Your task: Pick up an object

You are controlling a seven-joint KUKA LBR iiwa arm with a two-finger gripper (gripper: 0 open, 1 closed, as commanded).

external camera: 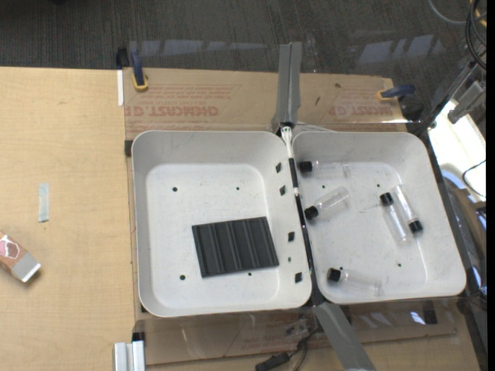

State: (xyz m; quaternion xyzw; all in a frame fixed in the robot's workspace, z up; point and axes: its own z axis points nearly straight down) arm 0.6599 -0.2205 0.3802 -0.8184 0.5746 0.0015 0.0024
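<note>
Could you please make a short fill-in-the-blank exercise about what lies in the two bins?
1. The dark ribbed panel lies in the ____ bin.
2. The clear vials have caps of ____ colour.
3. The vials lie in the ____ bin.

Missing words: left; black; right

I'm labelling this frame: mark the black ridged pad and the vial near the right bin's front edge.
black ridged pad (235, 246), camera view, middle of its ridged top.
vial (353, 280), camera view, its clear body beside the black cap.

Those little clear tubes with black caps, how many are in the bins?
5, all in the right bin: one at the top left, one mid-left, two lying together at the right, one at the bottom left. Their clear plastic makes more easy to miss.
</note>
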